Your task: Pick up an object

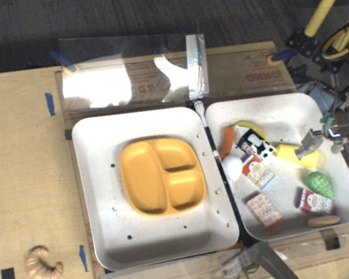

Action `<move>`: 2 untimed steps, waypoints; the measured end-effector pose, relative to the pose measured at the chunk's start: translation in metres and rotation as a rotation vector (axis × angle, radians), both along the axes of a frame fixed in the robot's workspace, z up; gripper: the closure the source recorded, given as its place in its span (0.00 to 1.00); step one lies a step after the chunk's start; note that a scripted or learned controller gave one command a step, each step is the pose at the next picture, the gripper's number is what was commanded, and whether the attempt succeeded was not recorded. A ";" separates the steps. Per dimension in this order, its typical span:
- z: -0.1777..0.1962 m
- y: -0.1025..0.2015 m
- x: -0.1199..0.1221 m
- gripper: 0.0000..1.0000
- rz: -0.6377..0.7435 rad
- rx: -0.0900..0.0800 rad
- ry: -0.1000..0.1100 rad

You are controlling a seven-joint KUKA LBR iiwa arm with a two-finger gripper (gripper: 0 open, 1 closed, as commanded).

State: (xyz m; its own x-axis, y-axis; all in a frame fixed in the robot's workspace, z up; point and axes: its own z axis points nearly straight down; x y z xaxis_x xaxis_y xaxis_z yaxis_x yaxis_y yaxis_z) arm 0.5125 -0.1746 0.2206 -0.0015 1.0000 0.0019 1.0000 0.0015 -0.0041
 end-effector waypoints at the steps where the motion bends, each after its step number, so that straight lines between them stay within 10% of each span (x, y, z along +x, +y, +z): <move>1: -0.045 0.057 -0.021 0.00 0.006 0.001 0.004; 2: -0.038 0.132 -0.033 0.00 0.284 0.001 0.000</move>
State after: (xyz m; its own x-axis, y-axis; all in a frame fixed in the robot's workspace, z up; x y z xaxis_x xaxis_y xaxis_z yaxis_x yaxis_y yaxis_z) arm 0.4798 -0.0430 0.1828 -0.2816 0.9595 0.0030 0.9595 0.2816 -0.0037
